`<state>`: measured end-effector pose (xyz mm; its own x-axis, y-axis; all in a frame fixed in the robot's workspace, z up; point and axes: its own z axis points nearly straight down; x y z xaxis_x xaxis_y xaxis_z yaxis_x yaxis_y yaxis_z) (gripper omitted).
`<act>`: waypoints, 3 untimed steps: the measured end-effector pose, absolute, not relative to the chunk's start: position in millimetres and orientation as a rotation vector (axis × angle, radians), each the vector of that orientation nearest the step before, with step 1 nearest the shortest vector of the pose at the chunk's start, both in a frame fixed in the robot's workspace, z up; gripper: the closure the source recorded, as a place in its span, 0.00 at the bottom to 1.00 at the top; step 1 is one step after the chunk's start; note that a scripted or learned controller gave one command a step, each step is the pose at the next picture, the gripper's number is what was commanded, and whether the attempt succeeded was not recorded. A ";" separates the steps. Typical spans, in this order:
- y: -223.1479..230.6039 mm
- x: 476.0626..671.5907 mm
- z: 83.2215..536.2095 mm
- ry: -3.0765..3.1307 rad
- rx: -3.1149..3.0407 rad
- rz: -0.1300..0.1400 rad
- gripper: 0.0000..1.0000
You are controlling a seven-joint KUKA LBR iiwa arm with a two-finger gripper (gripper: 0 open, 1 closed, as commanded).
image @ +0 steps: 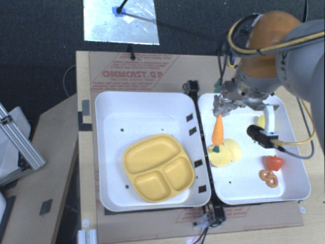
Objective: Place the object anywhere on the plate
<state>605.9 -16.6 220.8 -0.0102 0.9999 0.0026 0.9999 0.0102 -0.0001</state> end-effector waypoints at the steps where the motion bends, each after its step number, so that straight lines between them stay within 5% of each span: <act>1: 33.7 580.0 223.0 -2.232 -2.209 0.000 1.00; 3: 135.9 554.8 227.2 -2.233 -2.209 -0.003 1.00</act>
<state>554.8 135.9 227.2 -0.0107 0.9999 0.0021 0.9999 0.0107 0.0010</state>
